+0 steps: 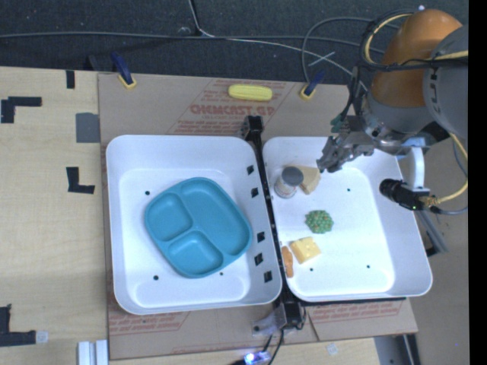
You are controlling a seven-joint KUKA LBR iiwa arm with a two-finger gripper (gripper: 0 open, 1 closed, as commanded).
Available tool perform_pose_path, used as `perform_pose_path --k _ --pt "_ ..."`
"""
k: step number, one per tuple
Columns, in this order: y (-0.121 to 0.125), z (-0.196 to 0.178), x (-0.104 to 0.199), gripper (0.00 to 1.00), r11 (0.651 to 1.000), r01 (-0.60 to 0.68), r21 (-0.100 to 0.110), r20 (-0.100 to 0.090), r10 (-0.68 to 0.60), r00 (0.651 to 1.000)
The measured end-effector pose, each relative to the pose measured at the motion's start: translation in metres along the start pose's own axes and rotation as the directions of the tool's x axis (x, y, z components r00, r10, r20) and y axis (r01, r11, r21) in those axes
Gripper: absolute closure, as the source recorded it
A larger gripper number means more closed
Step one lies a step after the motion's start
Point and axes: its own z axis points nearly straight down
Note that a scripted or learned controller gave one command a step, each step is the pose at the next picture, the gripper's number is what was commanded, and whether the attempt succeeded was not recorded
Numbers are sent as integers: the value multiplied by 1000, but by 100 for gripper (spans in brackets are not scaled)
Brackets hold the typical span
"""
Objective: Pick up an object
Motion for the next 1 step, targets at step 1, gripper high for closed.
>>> perform_pose_path --k 1 --pt "-6 11 49 100 1000 1 1 0 -1 1000"
